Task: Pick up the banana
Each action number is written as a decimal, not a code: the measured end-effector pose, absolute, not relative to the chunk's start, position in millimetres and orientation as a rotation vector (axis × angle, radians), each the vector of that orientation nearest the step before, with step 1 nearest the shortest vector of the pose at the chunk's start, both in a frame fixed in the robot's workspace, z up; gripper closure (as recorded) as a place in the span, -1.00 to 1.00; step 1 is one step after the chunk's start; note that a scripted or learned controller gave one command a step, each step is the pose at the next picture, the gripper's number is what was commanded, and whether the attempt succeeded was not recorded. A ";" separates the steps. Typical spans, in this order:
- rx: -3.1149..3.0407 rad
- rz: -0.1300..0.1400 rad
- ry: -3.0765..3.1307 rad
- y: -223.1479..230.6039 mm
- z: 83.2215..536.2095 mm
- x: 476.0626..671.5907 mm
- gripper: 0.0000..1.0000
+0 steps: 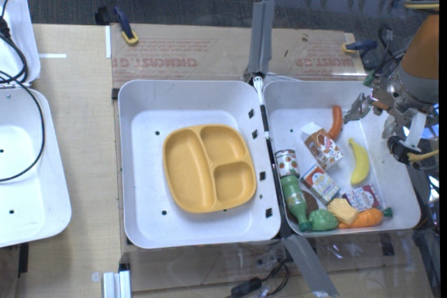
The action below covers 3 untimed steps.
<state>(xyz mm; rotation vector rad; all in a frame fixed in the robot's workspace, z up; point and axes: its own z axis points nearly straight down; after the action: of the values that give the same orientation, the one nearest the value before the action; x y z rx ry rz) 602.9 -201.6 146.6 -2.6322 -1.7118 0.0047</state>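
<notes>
Carrot (366, 218) nearest, bin's 5 o'clock; banana (360, 162) lies free; my gripper (380, 108) at its 1 o'clock, jaw state unclear.

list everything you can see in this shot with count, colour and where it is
left bin: 1, white, middle of the bench
plate: 1, yellow, three compartments, in the left bin
right bin: 1, white, beside the left bin
banana: 1, yellow, right part of the right bin
sausage: 1, orange-red, far side of the right bin
cartons: 2, white with brown and red print, middle of the right bin
can: 1, white and red, left side of the right bin
bottle: 1, green, near left of the right bin
carrot: 1, orange, near edge of the right bin
clamps: 2, yellow and blue, far edge of the bench
arm: 1, grey and orange, right edge
claw: 1, grey, over the far right of the right bin
</notes>
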 end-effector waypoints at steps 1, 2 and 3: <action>-2.654 0.003 -1.653 -196.9 88.8 530.8 -1.00; -2.663 0.006 -1.652 -199.9 98.1 531.0 1.00; -2.809 0.005 -1.405 -156.3 196.3 556.4 1.00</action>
<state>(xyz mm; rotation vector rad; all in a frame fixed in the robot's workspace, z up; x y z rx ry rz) 556.4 -156.3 196.3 -2.8090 -1.4052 0.0049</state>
